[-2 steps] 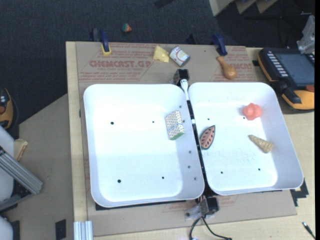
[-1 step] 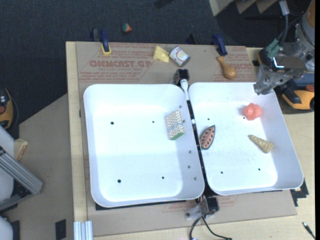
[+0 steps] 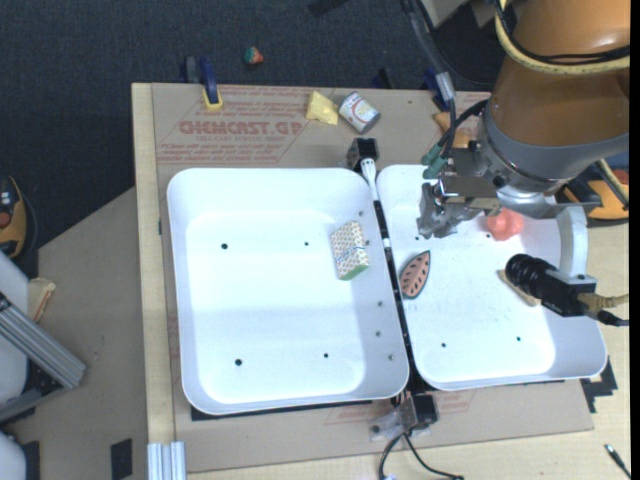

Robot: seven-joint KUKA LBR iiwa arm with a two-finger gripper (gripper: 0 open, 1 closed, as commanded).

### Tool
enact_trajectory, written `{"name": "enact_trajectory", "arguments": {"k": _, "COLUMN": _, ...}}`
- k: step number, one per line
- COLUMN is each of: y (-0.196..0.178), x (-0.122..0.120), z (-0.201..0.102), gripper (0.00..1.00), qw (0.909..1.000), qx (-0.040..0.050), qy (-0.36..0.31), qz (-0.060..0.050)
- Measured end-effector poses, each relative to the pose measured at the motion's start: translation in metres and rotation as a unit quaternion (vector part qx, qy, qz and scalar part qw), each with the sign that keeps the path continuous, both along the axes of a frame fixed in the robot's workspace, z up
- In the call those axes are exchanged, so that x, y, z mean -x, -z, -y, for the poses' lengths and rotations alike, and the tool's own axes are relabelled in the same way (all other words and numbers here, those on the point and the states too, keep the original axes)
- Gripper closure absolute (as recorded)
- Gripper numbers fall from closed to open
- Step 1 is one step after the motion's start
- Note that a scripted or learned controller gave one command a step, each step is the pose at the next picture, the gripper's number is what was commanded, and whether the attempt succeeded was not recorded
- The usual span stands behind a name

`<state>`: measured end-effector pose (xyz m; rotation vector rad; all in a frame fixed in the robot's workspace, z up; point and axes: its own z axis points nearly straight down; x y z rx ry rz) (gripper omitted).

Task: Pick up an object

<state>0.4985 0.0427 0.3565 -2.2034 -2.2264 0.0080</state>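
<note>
My gripper hangs over the back left part of the right bin, pointing down close to its floor. A brown leaf-shaped object lies in that bin just in front of the gripper, apart from it. A pink object sits to the gripper's right, partly under the wrist. In the left bin a small block with a green and white pattern rests near the right wall. I see nothing held at the gripper's tip.
Behind the bins, a yellow scrap and a small grey-white box lie on the cardboard bench. A blue clamp stands at the bench's back left edge. The big orange and grey arm covers the right bin's back right corner.
</note>
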Motion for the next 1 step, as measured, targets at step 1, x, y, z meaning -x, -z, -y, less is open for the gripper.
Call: {"name": "enact_trajectory", "arguments": {"k": 1, "y": -0.0394, "x": 0.0204, "z": -0.1013, "gripper": 1.00, "qw": 1.0000, "qx": -0.0009, "qy": -0.001, "qz": 0.007}}
